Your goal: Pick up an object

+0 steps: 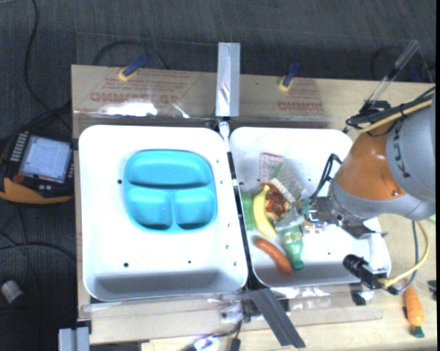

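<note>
In the left bin [96, 218] lies a blue divided tray [170, 189], well apart from the work. In the right bin [319, 141], toward its left wall, sits a heap of toy food: a yellow banana [262, 212], an orange-red sausage-like piece [274, 254] at the near end, a small green bottle [294, 247] just beside it, and a clear packet [272, 168] at the far end. The gripper [313, 216] hangs low at the heap's right edge, close to the bottle; whether it is released or clenched I cannot tell, as the wrist hides it. A good grasp probably means taking one piece at the heap's edge, the bottle being nearest, and descending squarely over it.
</note>
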### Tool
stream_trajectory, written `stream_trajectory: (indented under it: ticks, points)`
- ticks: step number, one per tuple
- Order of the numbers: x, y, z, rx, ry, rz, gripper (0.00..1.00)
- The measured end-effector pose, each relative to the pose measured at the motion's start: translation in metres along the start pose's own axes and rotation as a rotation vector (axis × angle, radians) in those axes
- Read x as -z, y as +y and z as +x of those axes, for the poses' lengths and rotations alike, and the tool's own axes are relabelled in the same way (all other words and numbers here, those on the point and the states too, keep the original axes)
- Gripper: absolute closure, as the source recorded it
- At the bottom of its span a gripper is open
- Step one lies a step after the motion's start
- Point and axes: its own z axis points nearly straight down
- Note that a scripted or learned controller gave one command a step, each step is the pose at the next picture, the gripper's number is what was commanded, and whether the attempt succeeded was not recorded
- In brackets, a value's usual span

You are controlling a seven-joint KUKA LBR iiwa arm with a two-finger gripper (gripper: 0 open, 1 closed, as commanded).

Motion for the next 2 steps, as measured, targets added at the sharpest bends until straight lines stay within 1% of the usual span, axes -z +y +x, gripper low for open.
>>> stream_trajectory:
  ticks: [1,2]
  points:
    - [0.01,0.0,0.0,-0.001,0.003,0.001,1.0]
    - [0.119,0.029,0.017,-0.127,0.005,0.025,1.0]
